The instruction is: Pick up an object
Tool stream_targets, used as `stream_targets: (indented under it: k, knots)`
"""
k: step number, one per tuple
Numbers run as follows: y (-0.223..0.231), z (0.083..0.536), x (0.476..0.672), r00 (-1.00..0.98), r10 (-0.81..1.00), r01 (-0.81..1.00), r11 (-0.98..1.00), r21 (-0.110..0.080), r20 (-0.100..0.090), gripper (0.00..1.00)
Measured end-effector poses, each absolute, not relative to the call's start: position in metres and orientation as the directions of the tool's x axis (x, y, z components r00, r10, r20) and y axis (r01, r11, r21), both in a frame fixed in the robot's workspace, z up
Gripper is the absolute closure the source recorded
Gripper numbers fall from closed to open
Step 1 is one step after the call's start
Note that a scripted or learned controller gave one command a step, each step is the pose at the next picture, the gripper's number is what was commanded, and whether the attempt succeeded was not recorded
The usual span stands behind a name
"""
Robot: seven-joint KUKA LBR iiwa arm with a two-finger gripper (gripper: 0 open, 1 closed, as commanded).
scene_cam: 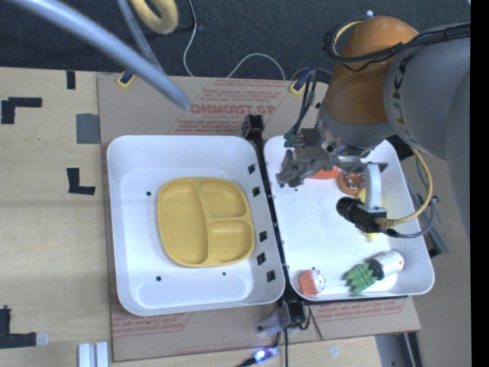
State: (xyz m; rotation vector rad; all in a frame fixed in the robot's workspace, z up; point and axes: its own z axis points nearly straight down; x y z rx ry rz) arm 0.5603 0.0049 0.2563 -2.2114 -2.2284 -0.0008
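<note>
Two white bins sit side by side on the tabletop (46, 205). The gripper (294, 168) hangs low over the upper-left part of the right bin (321, 239), next to the divider between the bins; can't tell whether it is released or clenched, and nothing is visibly grasped. Just right of the gripper, an orange item (327, 173) pokes out from under the wrist, with a round glassy object (353, 180) beside it. Below the gripper, near the bin's front rim, lies a small orange-and-white object (309, 281); a green-and-white toy (372, 271) lies to the lower right. Left of the gripper, the left bin (130, 167) holds a yellow divided plate (205, 222).
</note>
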Motion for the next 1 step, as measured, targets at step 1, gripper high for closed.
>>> stream_targets:
  k: [1]
  knots:
    - [0.051, 0.2548, 0.5649, -0.006, 1.0, 1.0, 0.006, -0.002, 0.001, 1.0]
